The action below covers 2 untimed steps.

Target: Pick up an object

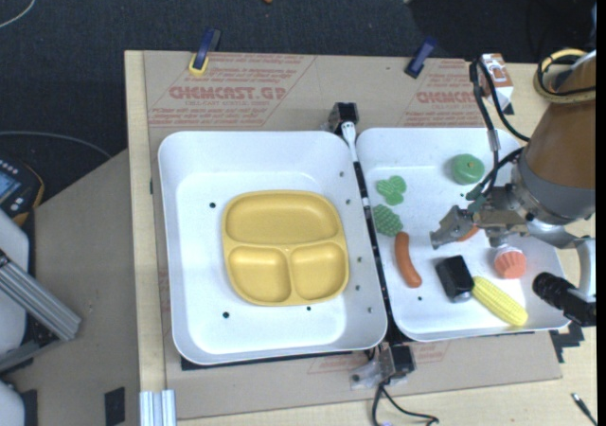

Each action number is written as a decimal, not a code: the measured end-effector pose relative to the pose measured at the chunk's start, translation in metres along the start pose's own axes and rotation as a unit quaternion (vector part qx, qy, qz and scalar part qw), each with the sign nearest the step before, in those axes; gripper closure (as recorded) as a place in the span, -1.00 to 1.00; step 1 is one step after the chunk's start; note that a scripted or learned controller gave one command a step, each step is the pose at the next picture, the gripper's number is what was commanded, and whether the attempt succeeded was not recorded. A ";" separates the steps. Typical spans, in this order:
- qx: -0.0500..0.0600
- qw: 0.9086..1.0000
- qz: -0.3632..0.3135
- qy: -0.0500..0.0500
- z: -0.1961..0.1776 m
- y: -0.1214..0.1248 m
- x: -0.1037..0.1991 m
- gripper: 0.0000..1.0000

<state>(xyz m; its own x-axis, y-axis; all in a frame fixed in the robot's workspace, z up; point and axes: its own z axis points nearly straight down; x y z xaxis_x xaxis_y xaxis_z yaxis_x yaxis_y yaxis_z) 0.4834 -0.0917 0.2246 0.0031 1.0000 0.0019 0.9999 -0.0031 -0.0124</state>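
Black block [455, 277] lies just below end effector [453, 228].

The grey arm [559, 164] reaches in from the right, wrist angled down, jaws hanging low.

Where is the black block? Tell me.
The small black rectangular block lies in the right white bin, near its front edge, between the orange-red sausage and the yellow corn cob.

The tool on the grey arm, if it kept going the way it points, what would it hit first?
Probably the orange sausage, which lies just left of the tool in the right white bin; depth is unclear.
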 end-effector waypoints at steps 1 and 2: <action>-0.006 1.000 -0.002 -0.001 -0.006 0.003 0.000 -1.00; -0.003 1.000 -0.001 0.000 0.038 0.004 -0.004 -1.00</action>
<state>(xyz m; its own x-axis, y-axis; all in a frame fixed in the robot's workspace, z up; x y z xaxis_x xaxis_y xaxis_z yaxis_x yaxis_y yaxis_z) 0.4866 -0.0959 0.1863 0.0009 1.0000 0.0021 1.0000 -0.0009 -0.0069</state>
